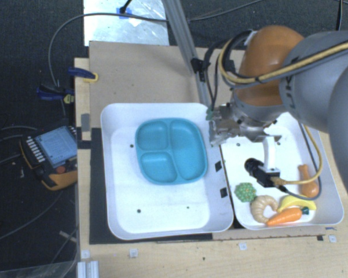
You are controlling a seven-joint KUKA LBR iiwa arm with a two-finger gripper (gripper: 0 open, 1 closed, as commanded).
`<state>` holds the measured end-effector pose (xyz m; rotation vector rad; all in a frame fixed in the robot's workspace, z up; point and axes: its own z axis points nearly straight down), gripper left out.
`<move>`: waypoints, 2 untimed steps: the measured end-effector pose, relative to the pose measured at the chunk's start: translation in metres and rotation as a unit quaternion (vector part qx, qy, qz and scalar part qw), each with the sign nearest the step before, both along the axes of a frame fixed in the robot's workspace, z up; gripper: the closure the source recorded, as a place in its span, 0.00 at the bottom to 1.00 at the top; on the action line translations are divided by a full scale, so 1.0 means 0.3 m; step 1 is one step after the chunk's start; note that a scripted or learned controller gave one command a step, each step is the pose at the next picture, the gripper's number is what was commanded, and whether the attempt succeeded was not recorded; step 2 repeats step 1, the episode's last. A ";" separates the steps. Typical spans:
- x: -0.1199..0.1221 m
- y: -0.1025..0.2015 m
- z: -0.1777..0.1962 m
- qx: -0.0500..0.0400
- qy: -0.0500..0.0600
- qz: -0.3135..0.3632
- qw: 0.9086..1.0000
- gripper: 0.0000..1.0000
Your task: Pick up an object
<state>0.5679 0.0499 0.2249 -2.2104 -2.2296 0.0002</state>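
My gripper (219, 130) hangs over the inner left edge of the right bin (238, 155), close to the wall shared with the left bin. Several toy foods lie in the right bin's near corner: a green broccoli (245, 190), a tan croissant (262, 205), an orange carrot (285, 216), a yellow banana (299, 203) and a brown sausage (308, 181). All of them sit well below and to the right of the gripper. Nothing shows between its fingers.
A blue divided plate (171, 150) lies in the left bin (117, 178). The big grey arm with its orange band (272, 57) covers the right bin's far half. Clamps and a handheld device (53, 150) lie off the bench at left.
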 end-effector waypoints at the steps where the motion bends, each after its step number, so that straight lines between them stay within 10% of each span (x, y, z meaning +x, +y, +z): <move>1: -0.041 0.202 -0.012 0.000 -0.001 0.001 1.000 1.00; 2: -0.041 0.202 -0.012 0.000 -0.001 0.001 1.000 1.00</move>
